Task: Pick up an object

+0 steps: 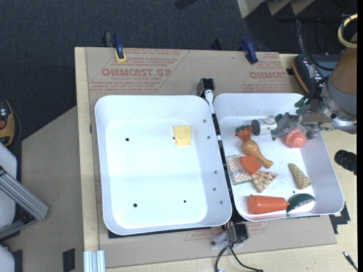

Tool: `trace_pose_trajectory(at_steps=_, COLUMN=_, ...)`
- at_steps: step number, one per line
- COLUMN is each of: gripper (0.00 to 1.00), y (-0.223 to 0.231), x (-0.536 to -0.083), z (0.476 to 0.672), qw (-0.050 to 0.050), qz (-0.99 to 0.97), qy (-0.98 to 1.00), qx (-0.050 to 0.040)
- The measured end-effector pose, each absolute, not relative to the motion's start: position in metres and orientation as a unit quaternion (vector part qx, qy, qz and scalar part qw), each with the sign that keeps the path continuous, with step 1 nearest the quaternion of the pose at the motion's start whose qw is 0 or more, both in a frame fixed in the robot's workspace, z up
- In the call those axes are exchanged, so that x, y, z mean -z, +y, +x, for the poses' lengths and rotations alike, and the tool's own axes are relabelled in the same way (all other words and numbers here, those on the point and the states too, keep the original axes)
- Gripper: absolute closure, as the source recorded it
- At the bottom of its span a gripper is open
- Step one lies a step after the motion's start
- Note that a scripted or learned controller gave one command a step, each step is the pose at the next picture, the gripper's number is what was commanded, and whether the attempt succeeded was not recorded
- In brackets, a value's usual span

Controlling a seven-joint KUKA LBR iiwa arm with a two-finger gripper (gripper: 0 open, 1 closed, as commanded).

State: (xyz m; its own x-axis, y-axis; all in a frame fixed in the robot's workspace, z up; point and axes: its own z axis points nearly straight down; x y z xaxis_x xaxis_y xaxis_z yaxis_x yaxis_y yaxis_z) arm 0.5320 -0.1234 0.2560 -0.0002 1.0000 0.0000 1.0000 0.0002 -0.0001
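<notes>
Arm reached over the right bin

The gripper was seen at the bin's 1 o'clock, above a pink lump; its finger state could not be told. Cheese lay in the left bin.

The board reads "CHEMCAST GP" in red.

Yellow square cheese-like slice, flat, upper middle of left white bin. Right white bin: pink rounded lump near far right edge; orange carrot-shaped piece lying along near edge; tan drumstick at centre.
</notes>
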Motion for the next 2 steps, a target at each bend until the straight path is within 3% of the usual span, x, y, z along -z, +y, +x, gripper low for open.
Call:
trace_pose_trajectory(at_steps=1, gripper=0.00, y=-0.131, x=-0.088, z=0.561, qw=0.004, qz=-0.707, qy=-0.707, qx=-0.0023)
trace_pose_trajectory(at_steps=2, gripper=0.00, y=-0.101, x=-0.084, z=0.597, qw=-0.001, qz=-0.706, qy=-0.709, qx=0.0007)
